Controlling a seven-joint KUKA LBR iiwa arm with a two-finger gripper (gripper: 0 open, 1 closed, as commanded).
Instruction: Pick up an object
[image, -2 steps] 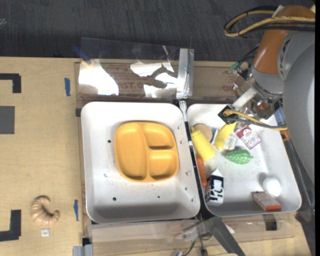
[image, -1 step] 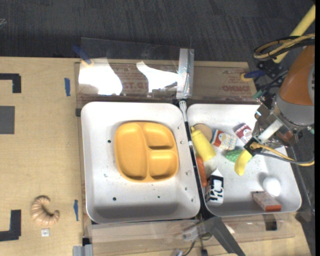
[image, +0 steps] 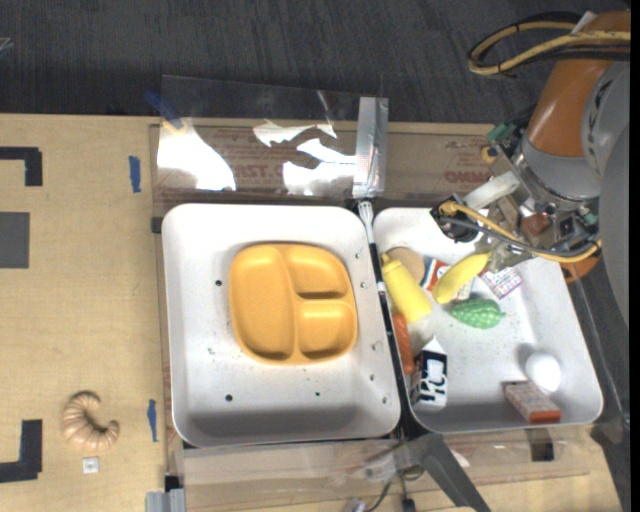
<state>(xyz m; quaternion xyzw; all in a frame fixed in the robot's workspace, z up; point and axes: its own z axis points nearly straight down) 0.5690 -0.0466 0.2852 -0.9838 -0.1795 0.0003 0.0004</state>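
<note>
Lying in the right bin (image: 575, 330), the banana (image: 460, 277) is entered as the likeliest pick: its long axis runs diagonally, upper end toward the gripper (image: 505, 235), lower end toward the yellow bottle (image: 405, 287) just beside it. Gripper hangs above and just beyond the banana's upper tip, cables crossing it; whether it is spread or closed cannot be judged. Green object (image: 476, 314) sits just below the banana.

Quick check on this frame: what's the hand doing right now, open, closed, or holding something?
Hand: over the back of the right bin; open or closed cannot be told, and nothing can be seen held.
</note>
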